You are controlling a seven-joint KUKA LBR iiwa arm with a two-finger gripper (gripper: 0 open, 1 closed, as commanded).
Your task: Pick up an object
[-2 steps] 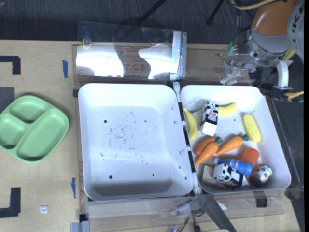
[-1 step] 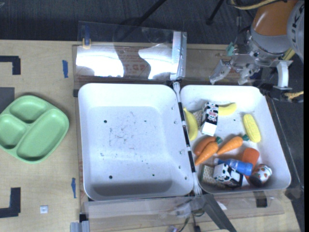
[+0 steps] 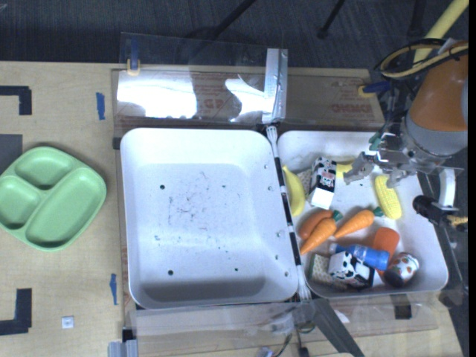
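Two shallow white bins sit side by side on the worktop (image 3: 59, 88), and the right bin (image 3: 435, 270) serves here as the landmark. The left bin (image 3: 201, 214) touches its left wall, with only small dark specks on its floor. Inside the right bin lies a heap of toy items: a banana (image 3: 295, 190) against the left wall, a black-and-white carton (image 3: 324, 181) just right of it, a corn cob (image 3: 388, 195) toward the right side, two carrots (image 3: 335, 225) side by side in the middle, an orange-red piece (image 3: 386, 239) to their right, a blue bottle (image 3: 370, 257) below that, a second cow-patterned box (image 3: 351, 270) near the front wall, and a small round dark red-and-white piece (image 3: 401, 268) in the front right corner. The gripper (image 3: 381, 162) is low over the rear part of the right bin, between the carton and the corn cob, its grey body under the orange band (image 3: 439, 99). Whether the jaws are apart or together cannot be told from this angle, and nothing is seen between them. Far to the left of the right bin, beyond the left bin, a green divided plate (image 3: 48, 198) rests on the worktop. Behind both bins stands a clear plastic panel (image 3: 197, 88) with a strip of silver tape (image 3: 274, 84).
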